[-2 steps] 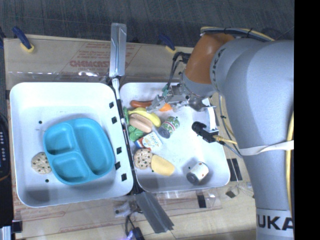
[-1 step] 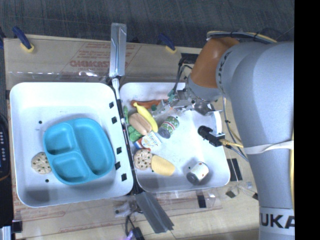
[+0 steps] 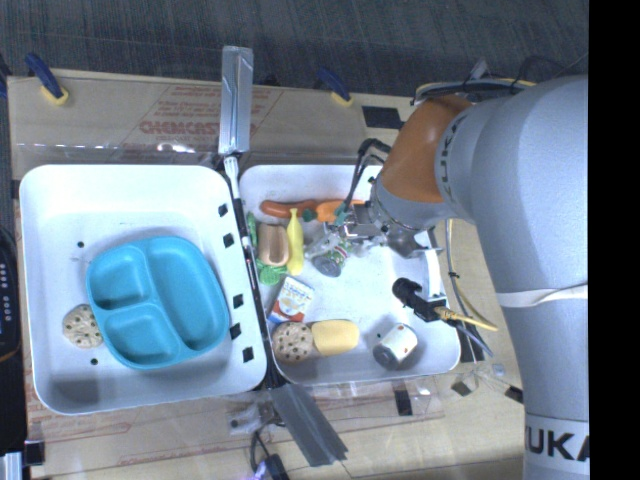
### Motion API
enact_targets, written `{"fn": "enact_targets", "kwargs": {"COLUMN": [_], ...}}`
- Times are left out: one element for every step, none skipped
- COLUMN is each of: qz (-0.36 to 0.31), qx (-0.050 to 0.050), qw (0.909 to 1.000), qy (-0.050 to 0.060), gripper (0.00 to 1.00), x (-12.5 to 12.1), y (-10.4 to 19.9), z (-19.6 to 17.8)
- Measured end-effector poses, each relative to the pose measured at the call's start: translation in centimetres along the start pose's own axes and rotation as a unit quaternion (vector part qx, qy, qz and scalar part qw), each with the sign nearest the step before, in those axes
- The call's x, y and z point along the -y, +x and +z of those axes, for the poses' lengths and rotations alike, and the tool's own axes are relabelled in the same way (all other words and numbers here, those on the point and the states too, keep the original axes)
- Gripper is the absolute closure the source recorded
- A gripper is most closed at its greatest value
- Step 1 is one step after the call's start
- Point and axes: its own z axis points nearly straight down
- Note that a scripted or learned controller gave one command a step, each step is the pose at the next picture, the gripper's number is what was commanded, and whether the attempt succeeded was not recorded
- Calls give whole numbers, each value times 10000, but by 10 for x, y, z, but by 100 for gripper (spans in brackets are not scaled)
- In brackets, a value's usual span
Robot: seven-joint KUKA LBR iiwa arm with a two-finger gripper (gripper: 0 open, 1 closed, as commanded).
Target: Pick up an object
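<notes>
The arm (image 3: 470,168) reaches in from the right and bends down over the right bin (image 3: 300,176), its hand (image 3: 345,233) low among the things near the bin's middle. Whether the hand is wide, narrow or holding anything cannot be told, since its tip is lost in clutter and metal parts. Just below the hand lies a small can (image 3: 330,260). To the left, near the divider, a yellow bottle (image 3: 296,240) stands beside a brown item (image 3: 272,245), with a hot dog (image 3: 283,209) and a carrot (image 3: 328,209) behind them. Lower down lie a small carton (image 3: 294,296), a cookie (image 3: 291,341), a yellow block (image 3: 336,337) and a white mug (image 3: 397,346). The left bin (image 3: 120,183) holds a blue tray (image 3: 155,301), with another cookie (image 3: 82,327) touching its left edge.
</notes>
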Motion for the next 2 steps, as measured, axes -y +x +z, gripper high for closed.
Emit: {"fn": "enact_targets", "kwargs": {"qz": [-23,-277], "qx": [-2,3], "qw": [10000,9996], "qy": [0,-66], "gripper": [100,100], "x": [-1,16], "y": [1,53], "z": [-10,-122]}}
